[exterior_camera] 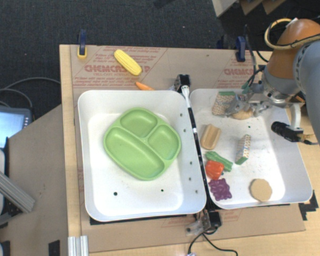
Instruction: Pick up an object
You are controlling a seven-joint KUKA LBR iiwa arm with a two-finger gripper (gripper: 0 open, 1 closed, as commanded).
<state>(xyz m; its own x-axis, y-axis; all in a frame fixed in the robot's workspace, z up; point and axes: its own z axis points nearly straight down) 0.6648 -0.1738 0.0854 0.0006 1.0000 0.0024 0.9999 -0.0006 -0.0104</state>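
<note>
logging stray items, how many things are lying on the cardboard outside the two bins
2: a yellow corn cob near the cardboard's far edge, and an orange piece against the left bin's far rim, possibly partly hidden.

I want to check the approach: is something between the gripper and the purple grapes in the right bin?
Yes. From the gripper toward the purple grapes, the tan bread piece, green item and orange-red item lie between.

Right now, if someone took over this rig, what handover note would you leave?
Gripper: low at the back of the right bin, over a tan object; finger state unclear, no grasp confirmed.
Right bin also holds a patterned packet, bread piece, wrapped bar, pepper, grapes, cookie.
Left bin: green divided plate.
Corn lies on the bench.
Done: nothing lifted. Left: pick one object.
</note>
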